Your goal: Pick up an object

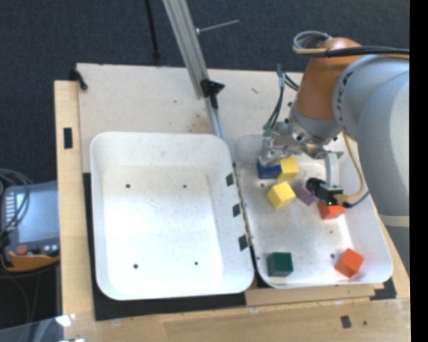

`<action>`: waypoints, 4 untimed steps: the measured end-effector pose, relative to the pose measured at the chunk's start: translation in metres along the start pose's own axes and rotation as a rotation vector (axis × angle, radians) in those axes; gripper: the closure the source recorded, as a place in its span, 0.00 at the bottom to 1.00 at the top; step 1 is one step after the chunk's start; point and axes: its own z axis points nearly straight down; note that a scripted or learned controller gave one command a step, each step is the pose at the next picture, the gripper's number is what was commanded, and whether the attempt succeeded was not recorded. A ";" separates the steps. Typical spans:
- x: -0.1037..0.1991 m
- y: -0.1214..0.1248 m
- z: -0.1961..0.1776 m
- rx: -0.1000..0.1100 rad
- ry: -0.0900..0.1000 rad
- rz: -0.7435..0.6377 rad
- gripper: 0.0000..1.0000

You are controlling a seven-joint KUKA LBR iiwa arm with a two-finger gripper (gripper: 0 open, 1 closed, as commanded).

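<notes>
The grey arm (374, 120) is running off the frame at the right, so its base and most of its bulk are being cut away there. Its wrist is covering the far right corner of the right bin (364, 276), and the gripper (274, 152) beneath it is showing too little detail to tell how its fingers are standing. A blue block (268, 169) is lying partly under the gripper, with only its near side showing. A purple block (306, 196) is sitting half hidden behind a black fitting with a green light (327, 194). A red block (331, 211) is peeking out beneath that same fitting. The aluminium mast (185, 38) is being cropped by the top edge.
</notes>
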 end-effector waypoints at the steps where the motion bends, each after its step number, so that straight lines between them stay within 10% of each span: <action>1: -0.007 0.003 -0.064 0.019 0.005 0.000 1.00; 2: -0.008 0.005 -0.106 0.021 0.005 -0.006 1.00; 4: 0.105 -0.003 -0.092 0.027 0.007 -0.015 1.00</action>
